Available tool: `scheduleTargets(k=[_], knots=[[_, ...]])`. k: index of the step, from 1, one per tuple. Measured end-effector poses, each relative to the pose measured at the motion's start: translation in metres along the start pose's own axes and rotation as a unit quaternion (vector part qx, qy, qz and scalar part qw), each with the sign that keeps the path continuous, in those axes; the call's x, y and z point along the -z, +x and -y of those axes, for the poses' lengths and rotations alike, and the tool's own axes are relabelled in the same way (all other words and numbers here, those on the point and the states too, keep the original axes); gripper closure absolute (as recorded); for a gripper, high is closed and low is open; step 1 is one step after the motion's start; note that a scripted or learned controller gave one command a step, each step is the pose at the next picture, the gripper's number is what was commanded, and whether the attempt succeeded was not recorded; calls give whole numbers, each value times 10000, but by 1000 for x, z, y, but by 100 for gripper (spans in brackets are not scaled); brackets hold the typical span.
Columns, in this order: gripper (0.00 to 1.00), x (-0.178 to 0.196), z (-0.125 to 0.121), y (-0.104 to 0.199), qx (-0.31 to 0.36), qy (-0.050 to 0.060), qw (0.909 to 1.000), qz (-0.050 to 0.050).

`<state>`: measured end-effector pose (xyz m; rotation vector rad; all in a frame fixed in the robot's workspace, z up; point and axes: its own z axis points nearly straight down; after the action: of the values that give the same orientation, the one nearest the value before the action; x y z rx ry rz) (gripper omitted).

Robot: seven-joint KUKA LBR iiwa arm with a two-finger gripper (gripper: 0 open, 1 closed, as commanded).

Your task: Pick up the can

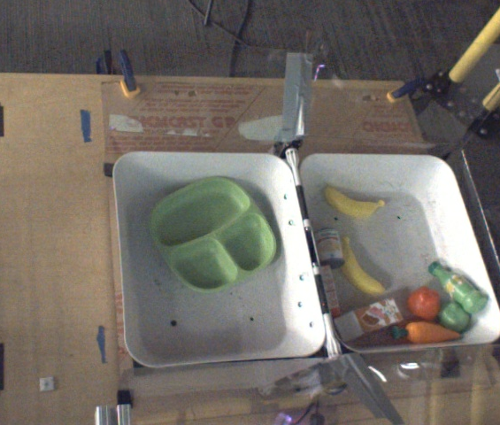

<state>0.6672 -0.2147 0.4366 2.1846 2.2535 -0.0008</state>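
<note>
A small can [328, 247] with a dark label lies at the left wall of the right bin [426, 171], close to the divider between the two bins. Just to its right lies a yellow banana [360, 271], and another banana [352, 203] lies farther back.
The left bin [134, 237] holds a green divided plate [213, 233]. Along the right bin's front edge lie a flat snack packet [369, 317], a carrot [426, 332], a tomato [424, 303], a green pepper [454, 316] and a green bottle [457, 286]. A yellow pole [488, 29] stands at the back right.
</note>
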Motion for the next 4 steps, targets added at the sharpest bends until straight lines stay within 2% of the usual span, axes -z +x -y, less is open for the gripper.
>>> scheduleTargets(k=[1,3,4], knots=[[100,0,-1,-6,-523,-10,9986,3],[100,23,-4,-2,-481,-69,9988,44],[100,0,0,-4,-994,13,9950,-8]])
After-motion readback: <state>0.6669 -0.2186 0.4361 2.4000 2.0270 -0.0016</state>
